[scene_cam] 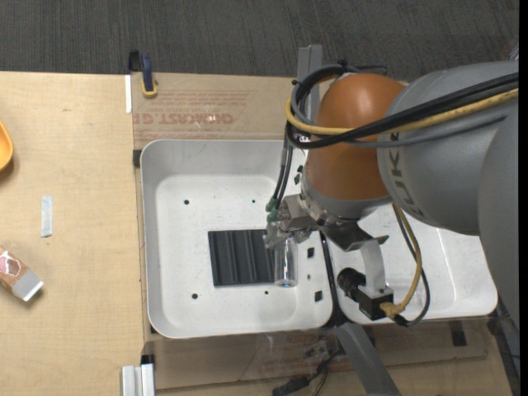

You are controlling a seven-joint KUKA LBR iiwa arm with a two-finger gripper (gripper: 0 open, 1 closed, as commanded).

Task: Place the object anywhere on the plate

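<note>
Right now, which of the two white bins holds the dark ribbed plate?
The bin on the camera view's left: the dark ribbed plate lies on its floor. The other bin, to its right, lies largely under the arm.

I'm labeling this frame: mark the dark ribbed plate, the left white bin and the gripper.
dark ribbed plate point(235, 258), camera view, its ridged middle.
left white bin point(177, 213), camera view, bare floor.
gripper point(283, 264), camera view, between fingertips.
</note>
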